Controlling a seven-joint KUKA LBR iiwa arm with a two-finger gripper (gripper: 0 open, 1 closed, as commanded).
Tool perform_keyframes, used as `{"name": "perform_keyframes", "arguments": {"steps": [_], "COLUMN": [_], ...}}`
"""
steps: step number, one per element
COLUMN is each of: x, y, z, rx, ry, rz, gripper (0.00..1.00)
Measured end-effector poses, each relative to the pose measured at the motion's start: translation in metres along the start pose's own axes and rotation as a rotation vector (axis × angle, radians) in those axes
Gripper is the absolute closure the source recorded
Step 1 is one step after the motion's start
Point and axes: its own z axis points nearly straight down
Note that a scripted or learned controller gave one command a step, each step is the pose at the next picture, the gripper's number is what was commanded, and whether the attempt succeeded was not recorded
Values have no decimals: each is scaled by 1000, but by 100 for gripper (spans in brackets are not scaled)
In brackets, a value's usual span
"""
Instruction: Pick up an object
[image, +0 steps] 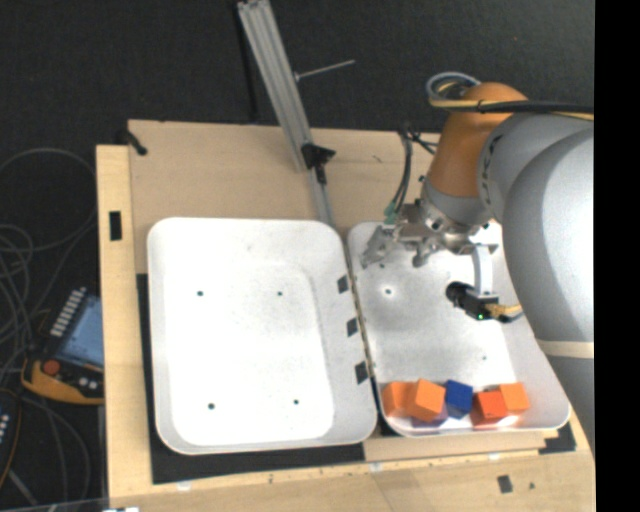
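Located over the far end of the right bin (400, 330): the gripper (398, 243), hanging from the grey arm (540, 230) with its orange band (462, 150). State of the jaws: not determinable at this angle; nothing visible between them. No contact with any object.

Located along the near wall of the right bin: an orange block (418, 398), a blue block (458, 396) just beside it, then a second orange block (498, 401) toward the near right corner. All three close together in a row, touching or nearly so; exact contact between them not determinable. Well apart from the gripper, with bare bin floor between.

Located to the left, side by side with the right bin: the left bin (250, 330), both resting on the tabletop (230, 150).

Step in hand, as judged: approach phase, before any descent onto a target. Grasp not yet made.

Requirements for the next move, as judged:
- Travel toward the near wall of the right bin, to a position above one chosen block.
- Preference for an end block of the row, where one side stands free.
- Jaws wide before descent, aligned across two free faces of the block.
- Allowance for the bin wall just behind the row and for the neighbouring block, both likely to obstruct one jaw.
- Closure, then a lift to confirm the hold.
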Motion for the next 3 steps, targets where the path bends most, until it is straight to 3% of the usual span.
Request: {"name": "perform_keyframes", "arguments": {"steps": [1,2,3], "x": [-55,-5,-77], "y": [7,19,-5], "z": [42,38,-9], "rx": [12,13,6], "ry": [-4,-14,-6], "rz": [12,5,15], "gripper": [0,0,0]}}
